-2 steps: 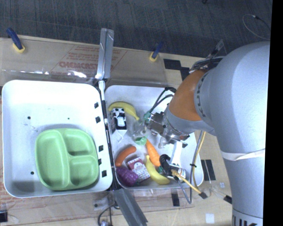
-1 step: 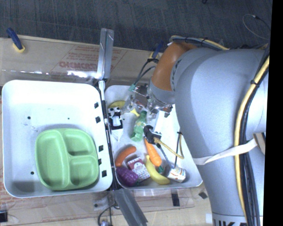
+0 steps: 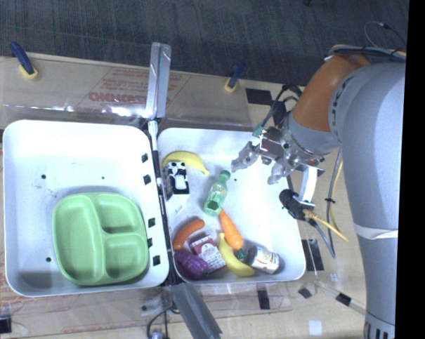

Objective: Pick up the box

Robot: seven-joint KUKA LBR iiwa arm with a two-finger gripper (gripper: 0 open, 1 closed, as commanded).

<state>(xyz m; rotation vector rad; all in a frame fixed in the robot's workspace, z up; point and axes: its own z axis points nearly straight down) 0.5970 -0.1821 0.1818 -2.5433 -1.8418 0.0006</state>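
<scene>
From my remote seat I see the box in the right bin, near its front wall. It is a small red and white carton, and it lies in a pile: a purple thing touches it at the front-left, an orange-red thing lies just behind it, and a yellow banana runs along its right side.

I judge the box to be light and quite stiff, made of thin card, so it can dent if it is squeezed hard. Its printed faces are probably smooth and a little slippery. I would take it across its 2 short sides, coming from above, but the neighbours leave little room for the fingers there.

The gripper hangs over the back part of the right bin, well apart from the box. Its 2 fingers stand spread wide, with nothing between them.

In the same bin there are also a second banana at the back-left, a black and white object just beside it, a green bottle in the middle, a carrot and a small jar lying on its side near the front-right. The left bin holds 1 green tray with 3 compartments, and I see nothing in these.
</scene>
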